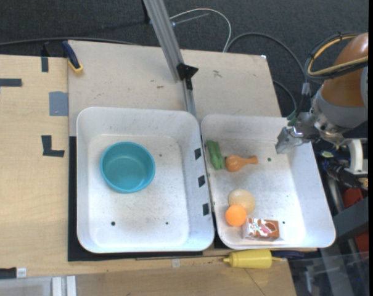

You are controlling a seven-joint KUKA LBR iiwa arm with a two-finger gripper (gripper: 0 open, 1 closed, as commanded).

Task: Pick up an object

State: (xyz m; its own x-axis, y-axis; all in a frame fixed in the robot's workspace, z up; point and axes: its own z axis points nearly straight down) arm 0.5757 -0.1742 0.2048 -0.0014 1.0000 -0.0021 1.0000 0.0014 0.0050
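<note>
Orange ball (235, 216) round, glossy, touching pale ball (241, 199); claw (289, 139) state unclear.

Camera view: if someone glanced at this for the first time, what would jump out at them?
Likely the teal bowl, sitting by itself in the left bin. Next, the cluster in the right bin: a green piece and a tan gourd-shaped item near the top, an orange ball touching a pale round item, and a red packet at the bottom. The tool hangs over that bin's upper right corner.
</note>
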